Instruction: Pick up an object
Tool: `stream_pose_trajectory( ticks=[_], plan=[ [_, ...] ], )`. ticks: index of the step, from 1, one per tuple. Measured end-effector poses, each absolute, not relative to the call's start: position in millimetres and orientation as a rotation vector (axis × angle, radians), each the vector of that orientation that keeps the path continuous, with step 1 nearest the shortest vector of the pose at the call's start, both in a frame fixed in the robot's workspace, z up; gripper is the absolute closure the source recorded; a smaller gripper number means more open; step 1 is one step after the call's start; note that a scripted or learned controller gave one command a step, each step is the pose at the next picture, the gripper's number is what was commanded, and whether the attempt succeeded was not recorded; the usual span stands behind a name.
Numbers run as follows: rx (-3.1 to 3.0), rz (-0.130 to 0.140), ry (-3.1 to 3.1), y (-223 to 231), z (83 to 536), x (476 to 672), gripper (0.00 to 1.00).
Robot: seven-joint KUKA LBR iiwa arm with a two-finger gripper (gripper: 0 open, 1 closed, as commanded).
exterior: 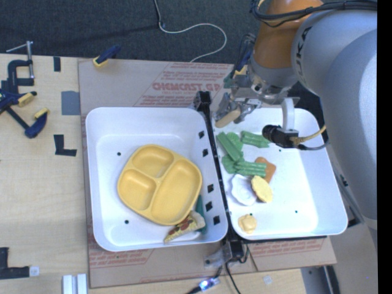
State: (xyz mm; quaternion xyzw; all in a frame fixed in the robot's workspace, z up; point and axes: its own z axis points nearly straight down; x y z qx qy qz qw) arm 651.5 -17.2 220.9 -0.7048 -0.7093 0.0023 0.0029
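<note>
I am at the reach-and-grasp step, hanging over the far left corner of the right bin (306, 222), close to the wall it shares with the left bin (101, 164). My jaws (228, 116) seem to have a small tan piece (224, 119) at their tips, but the view there is cluttered and I cannot tell whether they are open, closed or truly gripping it. The likeliest target otherwise is the cluster of green pieces (236, 152), which lies just near of my jaws, close to the shared wall, with an orange piece (265, 166), a white piece (242, 192) and a yellow piece (262, 190) nearer still, and a small yellow lump (247, 223) at the near edge. The next move, as I judge it, calls for a straight lift to see whether anything comes up; if nothing does, I should come down on the green pieces. The yellow tray (159, 184) lies in the left bin, well apart from me.
</note>
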Motion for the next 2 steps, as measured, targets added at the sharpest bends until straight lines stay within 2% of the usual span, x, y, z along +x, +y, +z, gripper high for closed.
stream_pose_trajectory(
  ticks=[1,2],
  plan=[
    [-2.209,0.005,-2.227,39.9,229.4,659.3,1.0],
    [-2.214,0.01,-2.222,54.5,216.5,664.7,1.0]
  ],
)
